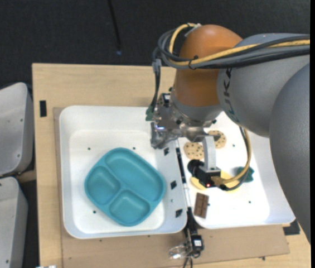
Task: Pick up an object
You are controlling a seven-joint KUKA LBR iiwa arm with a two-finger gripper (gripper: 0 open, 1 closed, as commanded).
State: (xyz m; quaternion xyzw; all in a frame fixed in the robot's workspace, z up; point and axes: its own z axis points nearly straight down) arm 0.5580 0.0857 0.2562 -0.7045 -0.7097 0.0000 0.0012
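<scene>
As seen from the one camera above the bench [90, 82], reaches in from the right with the grey arm [269, 94] and its orange band [204, 54], both large and close to the lens. Hangs with the gripper [164, 132] over the wall between the two white bins, at its far part, just beside the inner edge of the left bin [68, 166]. Cannot tell whether open or closed, because covered by the wrist from this angle.

In the left bin, toward the near side, a teal plate [125, 186] with three compartments, lying flat, apart from the gripper. In the right bin [260, 205], a small brown bar [202, 205] near the front wall and close to the divider. Farther back in the same bin, a pale round disc [193, 149] with small holes, near the gripper, and a second disc [218, 139] partly under the wrist. At the edge of the arm, a small teal piece [250, 175], too hidden to name.
</scene>
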